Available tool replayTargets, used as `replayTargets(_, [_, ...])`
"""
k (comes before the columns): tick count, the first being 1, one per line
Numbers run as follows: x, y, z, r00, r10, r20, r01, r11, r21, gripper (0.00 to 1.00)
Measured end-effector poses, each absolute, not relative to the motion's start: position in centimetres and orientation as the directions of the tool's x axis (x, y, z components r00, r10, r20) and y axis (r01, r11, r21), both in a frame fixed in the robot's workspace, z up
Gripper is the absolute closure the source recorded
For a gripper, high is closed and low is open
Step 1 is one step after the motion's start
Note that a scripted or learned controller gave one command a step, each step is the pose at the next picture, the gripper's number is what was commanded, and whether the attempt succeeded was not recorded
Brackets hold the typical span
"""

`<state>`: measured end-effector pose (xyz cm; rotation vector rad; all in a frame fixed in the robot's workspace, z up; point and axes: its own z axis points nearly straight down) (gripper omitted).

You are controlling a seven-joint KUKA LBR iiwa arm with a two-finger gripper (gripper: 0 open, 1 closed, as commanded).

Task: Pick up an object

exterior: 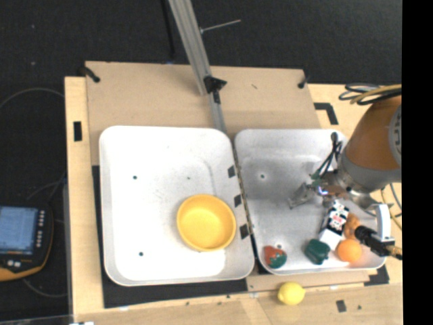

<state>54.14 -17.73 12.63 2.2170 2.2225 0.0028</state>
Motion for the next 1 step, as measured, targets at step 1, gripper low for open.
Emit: replayTargets(1, [54.13, -17.84, 9.97, 0.001, 1.0, -0.002, 1.0, -0.001, -0.002, 0.0])
